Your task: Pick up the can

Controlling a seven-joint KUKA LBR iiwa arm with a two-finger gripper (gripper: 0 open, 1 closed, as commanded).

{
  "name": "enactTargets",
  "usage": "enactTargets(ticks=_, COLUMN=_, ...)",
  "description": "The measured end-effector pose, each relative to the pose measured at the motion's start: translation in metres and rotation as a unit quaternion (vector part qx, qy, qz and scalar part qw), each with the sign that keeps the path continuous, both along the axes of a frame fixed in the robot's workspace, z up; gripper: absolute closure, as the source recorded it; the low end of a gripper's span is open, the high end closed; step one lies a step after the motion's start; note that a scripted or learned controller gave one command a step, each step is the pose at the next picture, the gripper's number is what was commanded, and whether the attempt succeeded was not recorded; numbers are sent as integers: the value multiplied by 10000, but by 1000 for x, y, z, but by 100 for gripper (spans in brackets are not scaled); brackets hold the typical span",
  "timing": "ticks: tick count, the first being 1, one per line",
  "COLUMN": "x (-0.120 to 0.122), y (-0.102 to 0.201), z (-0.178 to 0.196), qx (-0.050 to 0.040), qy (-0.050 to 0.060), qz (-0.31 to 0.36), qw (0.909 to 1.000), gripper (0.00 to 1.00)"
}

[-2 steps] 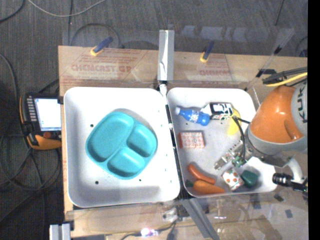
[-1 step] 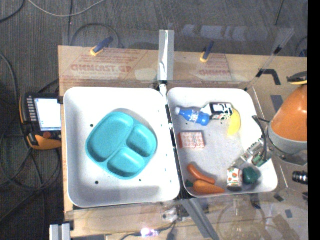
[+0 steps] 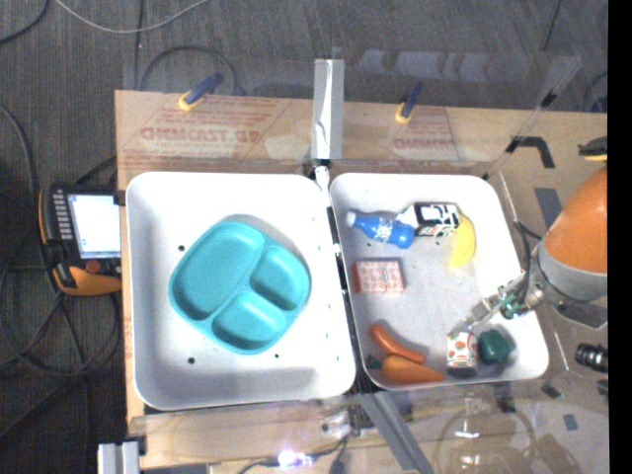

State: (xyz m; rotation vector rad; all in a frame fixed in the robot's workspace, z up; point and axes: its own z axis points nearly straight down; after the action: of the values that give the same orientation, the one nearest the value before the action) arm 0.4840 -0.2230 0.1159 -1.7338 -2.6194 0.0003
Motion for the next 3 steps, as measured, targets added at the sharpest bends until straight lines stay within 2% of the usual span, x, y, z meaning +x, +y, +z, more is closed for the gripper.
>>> enactTargets(ticks=1, x=3, y=51, z=-23, qx=-39, qy=-77, qz=-1658, qw=9861, gripper=100)
enactTargets(ticks=2, x=4, y=54, z=-25, qx=-28, qy=-82, qz=-1643, qw=9864, gripper=0)
enactTargets(ticks=3, x=7, y=11, z=-24, qx=75, qy=-39, qz=-1440, qw=9895, gripper=0)
